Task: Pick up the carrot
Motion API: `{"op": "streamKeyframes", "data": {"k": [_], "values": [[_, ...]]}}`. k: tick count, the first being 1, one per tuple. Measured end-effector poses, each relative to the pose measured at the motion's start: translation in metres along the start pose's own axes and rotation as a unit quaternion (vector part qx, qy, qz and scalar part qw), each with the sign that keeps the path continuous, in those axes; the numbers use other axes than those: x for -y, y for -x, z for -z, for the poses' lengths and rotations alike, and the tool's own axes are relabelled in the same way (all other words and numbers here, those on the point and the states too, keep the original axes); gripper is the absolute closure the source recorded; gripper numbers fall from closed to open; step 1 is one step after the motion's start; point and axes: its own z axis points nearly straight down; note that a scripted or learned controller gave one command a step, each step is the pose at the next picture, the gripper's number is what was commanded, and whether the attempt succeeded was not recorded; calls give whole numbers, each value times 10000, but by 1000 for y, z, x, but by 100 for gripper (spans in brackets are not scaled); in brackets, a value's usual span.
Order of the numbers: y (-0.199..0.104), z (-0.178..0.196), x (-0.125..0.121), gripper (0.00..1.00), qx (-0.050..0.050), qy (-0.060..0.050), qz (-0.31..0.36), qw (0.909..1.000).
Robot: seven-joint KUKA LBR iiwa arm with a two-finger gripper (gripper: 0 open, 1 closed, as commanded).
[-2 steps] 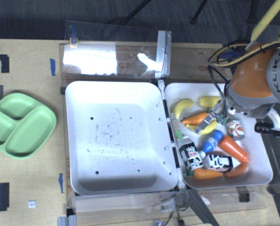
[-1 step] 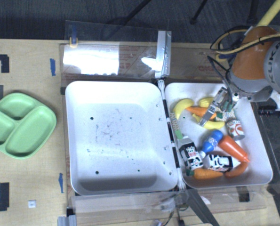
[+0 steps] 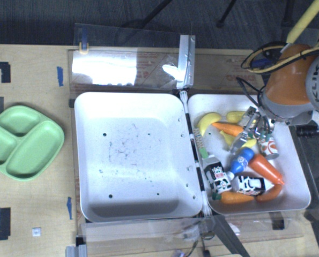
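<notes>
Gripper lowered into the right bin among piled toy foods, just beside the carrot, which lies near a yellow banana. Finger opening and any hold: cannot tell.

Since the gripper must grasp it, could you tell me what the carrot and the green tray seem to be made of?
Carrot: probably moulded plastic, smooth, uniform orange, like a toy. Green tray: likely plastic, with a soft sheen and rounded moulded compartments.
</notes>
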Motion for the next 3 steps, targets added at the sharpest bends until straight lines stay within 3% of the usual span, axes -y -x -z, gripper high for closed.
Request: {"op": "streamKeyframes", "data": {"k": [1,2,3], "values": [[2,11,-1,100,28,23,-13,10000],[2,11,-1,0,29,24,-12,10000],[37,28,9,0,-36,-6,1133,9936]]}}
